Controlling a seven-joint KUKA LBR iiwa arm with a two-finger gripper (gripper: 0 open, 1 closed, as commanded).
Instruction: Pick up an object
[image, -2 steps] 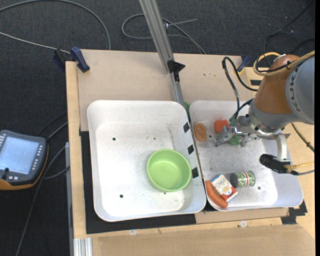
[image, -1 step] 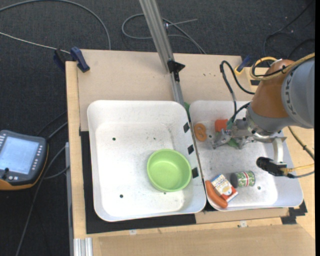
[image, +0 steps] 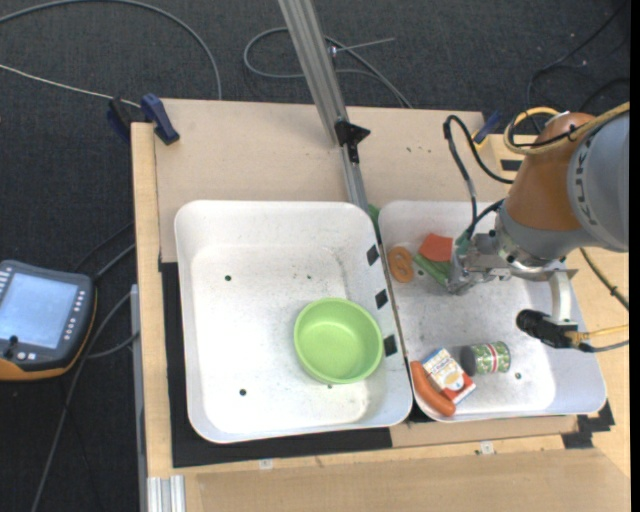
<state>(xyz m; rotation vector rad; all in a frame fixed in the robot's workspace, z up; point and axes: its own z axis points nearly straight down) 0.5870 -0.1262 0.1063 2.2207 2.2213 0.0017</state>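
Observation:
My gripper is down in the right bin, near its back left part. Just left of it lie a red block and a green piece, close to or touching the gripper tip. An orange round object rests against the bin's left wall. Toward the front of this bin lie a small tin can on its side, a small colourful carton and an orange-red sausage-shaped item. Whether anything is held is hidden by the gripper body.
The left bin holds a green bowl at its front right. A metal pole slants over the bench at the back. The arm's grey and orange wrist hangs over the right bin's back right. Cables lie behind it.

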